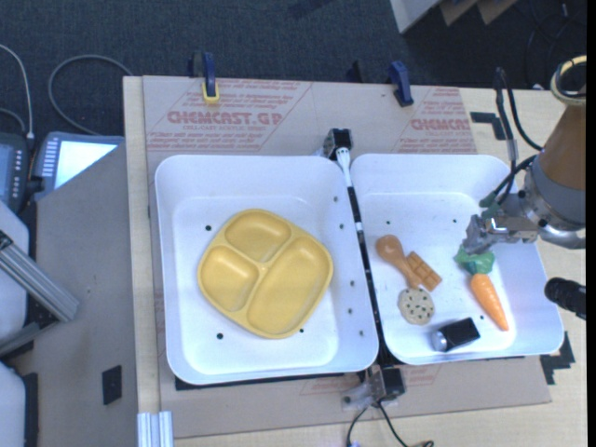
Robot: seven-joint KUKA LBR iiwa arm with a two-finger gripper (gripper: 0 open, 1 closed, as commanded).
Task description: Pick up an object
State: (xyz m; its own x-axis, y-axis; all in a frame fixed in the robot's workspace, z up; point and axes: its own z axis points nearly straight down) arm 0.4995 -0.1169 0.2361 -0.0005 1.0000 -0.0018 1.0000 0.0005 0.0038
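In the right bin (438,180) lie a toy carrot (490,302) with a green leafy top (478,262), an orange spoon-shaped toy (395,252) with a small brown block beside it, a round cookie (416,305) and a small black box (456,334). My gripper (478,239) hangs low at the bin's right side, directly over the carrot's green top and touching or nearly touching it. The grey and orange arm (563,170) reaches in from the right behind it.
A yellow divided plate (266,273) lies in the left bin (177,203). A black rail (352,214) runs between the two bins. Blue clamps (209,73) hold the board's far edge. Cables trail near the arm at the upper right.
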